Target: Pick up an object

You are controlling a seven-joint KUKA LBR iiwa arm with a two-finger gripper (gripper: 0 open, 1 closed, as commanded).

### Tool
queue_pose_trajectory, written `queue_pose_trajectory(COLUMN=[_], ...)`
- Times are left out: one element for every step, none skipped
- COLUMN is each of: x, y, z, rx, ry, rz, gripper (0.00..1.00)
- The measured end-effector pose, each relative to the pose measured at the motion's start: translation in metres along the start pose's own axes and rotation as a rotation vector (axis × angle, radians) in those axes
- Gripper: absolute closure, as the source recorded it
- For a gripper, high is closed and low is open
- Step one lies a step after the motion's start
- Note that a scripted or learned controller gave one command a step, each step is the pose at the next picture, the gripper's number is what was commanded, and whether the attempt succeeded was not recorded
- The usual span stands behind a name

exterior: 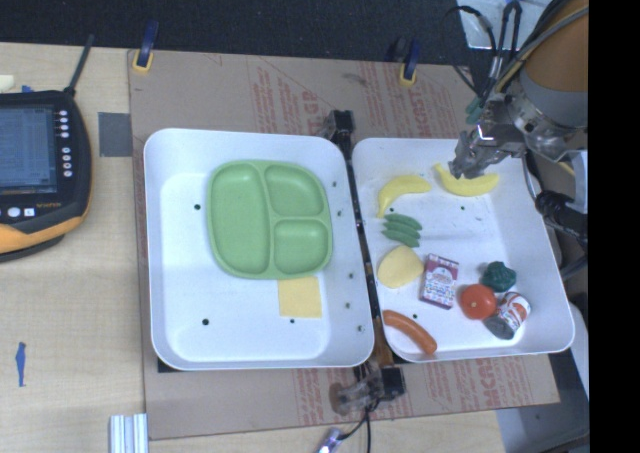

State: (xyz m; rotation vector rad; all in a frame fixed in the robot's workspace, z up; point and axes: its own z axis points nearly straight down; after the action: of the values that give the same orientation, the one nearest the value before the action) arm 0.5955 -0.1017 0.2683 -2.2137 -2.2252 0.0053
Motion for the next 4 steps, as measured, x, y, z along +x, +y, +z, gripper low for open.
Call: queue_pose_trajectory(x=[-0.038,-0.089,-0.092,-0.084], y=[-0.065,-0.083,-0.007,0.060], z=[0.071,0.099,0.044,0.125], rx=[0.001,0.001,-0.004,0.000], ry=[-0.001,0.000,0.000,-0.001], rz=[0.001,0.000,0.002,0.001], gripper=[0.00,0.00,0.00,0.00])
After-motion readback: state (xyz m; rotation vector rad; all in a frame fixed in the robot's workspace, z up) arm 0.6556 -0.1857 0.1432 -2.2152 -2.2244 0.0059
